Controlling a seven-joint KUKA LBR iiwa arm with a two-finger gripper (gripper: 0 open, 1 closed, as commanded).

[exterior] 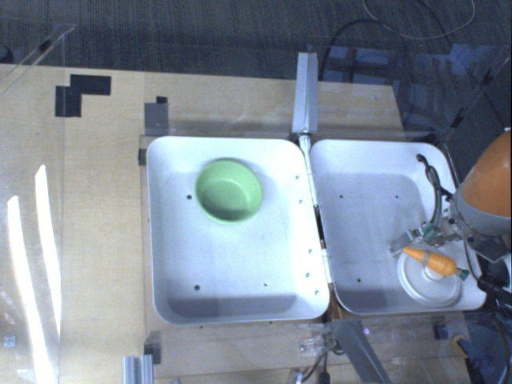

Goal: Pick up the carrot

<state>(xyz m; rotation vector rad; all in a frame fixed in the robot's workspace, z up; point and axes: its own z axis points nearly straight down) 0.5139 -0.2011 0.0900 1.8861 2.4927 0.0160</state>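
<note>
One carrot (pixel 433 261) sits on a white plate (pixel 416 286) in the right bin (pixel 360 214), just below the hand (pixel 428 232). Can't tell its grip state tbh. Green bowl (pixel 230 190) well to its left, other bin.

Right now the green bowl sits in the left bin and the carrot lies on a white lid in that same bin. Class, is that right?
Not quite. The camera view shows the green bowl in the left bin, but the carrot lies on the white lid in the right bin, near the gripper.
</note>
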